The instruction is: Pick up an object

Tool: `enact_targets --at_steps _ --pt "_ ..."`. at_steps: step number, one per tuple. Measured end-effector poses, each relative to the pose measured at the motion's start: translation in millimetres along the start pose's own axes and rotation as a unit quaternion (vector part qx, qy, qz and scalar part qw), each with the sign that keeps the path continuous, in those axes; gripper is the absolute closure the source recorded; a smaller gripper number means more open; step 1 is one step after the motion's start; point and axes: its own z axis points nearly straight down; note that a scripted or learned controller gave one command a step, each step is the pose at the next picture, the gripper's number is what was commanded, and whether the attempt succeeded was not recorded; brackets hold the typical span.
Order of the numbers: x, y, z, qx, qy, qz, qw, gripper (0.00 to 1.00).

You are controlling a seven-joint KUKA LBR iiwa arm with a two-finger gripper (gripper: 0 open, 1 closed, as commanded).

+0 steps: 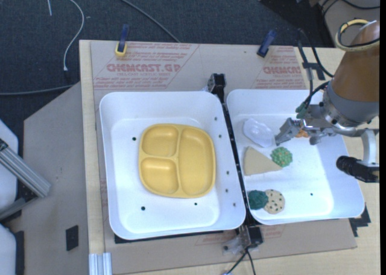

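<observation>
Right bin: jaws' grip state unclear, green broccoli just below them.

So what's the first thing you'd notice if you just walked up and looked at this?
Probably the big yellow divided plate, alone in the middle of the left bin. Next, the grey and orange robot arm reaching in from the right, its gripper hovering just above a green broccoli-like toy in the right bin. Nearby lie a pale wedge and a spotted cookie.

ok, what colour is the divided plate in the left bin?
Yellow. The divided plate shows best in the camera view, lying in the left bin.
</observation>
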Motion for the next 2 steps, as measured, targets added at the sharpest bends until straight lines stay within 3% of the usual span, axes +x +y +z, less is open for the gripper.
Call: enact_targets --at_steps 2 --pt "4.1 -1.4 105.3 0.002 0.0 0.0 1.0 0.0"
